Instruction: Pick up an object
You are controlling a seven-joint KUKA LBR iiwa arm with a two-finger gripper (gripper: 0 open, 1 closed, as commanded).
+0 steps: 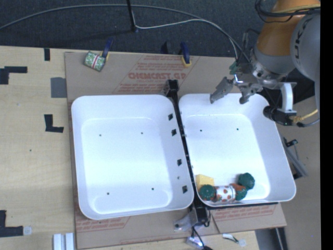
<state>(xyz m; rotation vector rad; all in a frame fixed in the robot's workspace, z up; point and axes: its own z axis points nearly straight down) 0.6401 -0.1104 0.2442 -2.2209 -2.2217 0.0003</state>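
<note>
- Hand [230, 94]: two dark fingers spread apart, nothing between them; released. It hangs over the far edge of the right bin [270, 155], well apart from every object.
- Near, right bin, near edge toward the near-left corner: a small cluster of toys, the only candidates for picking.
  - Green round piece [207, 192], nearest the near-left corner; likely light, hard plastic, smooth and apt to roll or slip.
  - White and red-spotted piece [225, 192], lying on its side between the green pieces, touching its neighbours; likely stiff and light.
  - Second green piece [246, 180], at the right end of the cluster, a little farther from the near wall; the freest side for fingers is its far side.
  - Yellow block [204, 180], just behind the first green piece, close to the bin's left wall; flat faces would likely give the surest hold.
- Judgement: none looks fragile or heavy. Crowding is the difficulty, since pieces touch and the near wall leaves little finger room. Approach from above, fingers set across the second green piece or the yellow block.
- Middle: the right bin's floor is open, giving free room for descent.
- Left bin [125, 155]: beside, sharing the centre divider.
- Far: counter [31, 139] edge carries a small green patterned item [94, 61] and clamps [184, 53].
</note>
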